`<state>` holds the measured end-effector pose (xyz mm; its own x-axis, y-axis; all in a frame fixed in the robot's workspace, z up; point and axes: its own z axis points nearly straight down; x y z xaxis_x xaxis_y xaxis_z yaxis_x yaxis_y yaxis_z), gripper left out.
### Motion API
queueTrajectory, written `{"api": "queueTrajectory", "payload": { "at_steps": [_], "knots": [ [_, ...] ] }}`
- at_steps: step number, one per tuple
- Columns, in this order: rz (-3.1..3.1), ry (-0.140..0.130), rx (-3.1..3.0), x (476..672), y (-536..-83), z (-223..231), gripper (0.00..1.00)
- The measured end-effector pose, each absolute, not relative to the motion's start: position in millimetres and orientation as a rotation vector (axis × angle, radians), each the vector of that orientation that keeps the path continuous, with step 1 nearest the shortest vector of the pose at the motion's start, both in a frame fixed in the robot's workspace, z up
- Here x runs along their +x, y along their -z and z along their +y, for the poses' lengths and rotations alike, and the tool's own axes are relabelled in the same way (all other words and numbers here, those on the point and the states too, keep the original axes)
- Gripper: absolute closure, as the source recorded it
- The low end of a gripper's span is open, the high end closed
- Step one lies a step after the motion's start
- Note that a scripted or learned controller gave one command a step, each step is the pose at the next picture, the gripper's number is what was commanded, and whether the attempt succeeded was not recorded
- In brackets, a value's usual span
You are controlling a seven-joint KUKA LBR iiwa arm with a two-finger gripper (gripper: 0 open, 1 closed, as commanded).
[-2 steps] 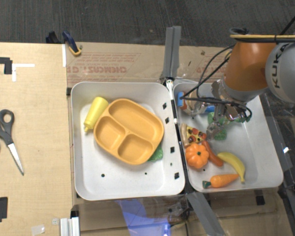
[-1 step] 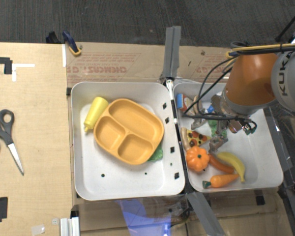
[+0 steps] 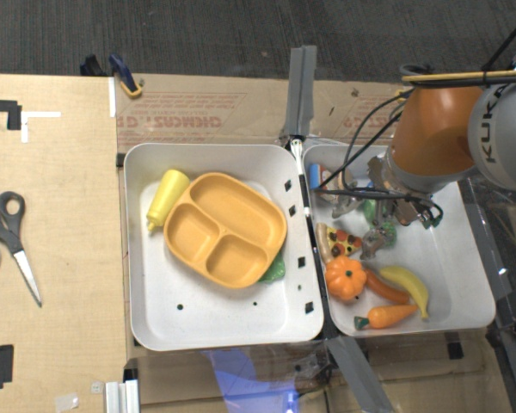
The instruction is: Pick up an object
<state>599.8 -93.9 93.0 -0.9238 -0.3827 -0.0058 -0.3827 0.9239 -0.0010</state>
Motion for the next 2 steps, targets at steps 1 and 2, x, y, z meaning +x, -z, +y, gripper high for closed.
{"api": "queueTrajectory", "payload": {
  "at_steps": [1,2],
  "knots": [
    [3.025,0.003,-0.817,642.3,-95,-136,0.00],
    [3.058,-0.001,-0.699,625.9,-93,-115,0.00]
  ]
}}
